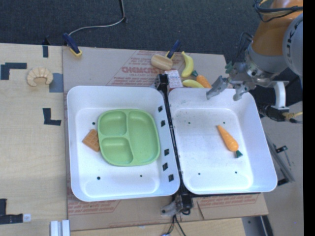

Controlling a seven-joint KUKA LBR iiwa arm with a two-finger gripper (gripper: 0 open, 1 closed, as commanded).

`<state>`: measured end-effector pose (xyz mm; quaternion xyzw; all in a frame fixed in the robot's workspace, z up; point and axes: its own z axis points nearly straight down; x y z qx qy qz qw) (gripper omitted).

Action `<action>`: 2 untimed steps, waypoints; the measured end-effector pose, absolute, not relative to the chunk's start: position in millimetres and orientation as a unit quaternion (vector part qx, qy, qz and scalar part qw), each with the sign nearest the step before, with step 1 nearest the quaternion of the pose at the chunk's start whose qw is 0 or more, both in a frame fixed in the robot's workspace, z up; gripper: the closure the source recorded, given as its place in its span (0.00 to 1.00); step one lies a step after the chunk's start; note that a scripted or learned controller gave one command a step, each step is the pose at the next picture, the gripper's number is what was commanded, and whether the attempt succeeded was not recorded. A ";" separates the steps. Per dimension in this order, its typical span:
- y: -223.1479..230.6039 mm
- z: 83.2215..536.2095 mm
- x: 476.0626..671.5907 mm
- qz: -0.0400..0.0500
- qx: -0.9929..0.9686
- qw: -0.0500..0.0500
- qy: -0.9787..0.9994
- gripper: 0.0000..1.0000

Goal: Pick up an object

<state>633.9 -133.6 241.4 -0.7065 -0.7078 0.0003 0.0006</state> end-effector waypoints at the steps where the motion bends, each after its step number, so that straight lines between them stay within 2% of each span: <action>1: -182.0 155.3 597.7 0.002 -0.707 0.001 -0.707 0.00; 2: -189.2 87.0 582.5 -0.001 -0.707 -0.001 -0.708 0.00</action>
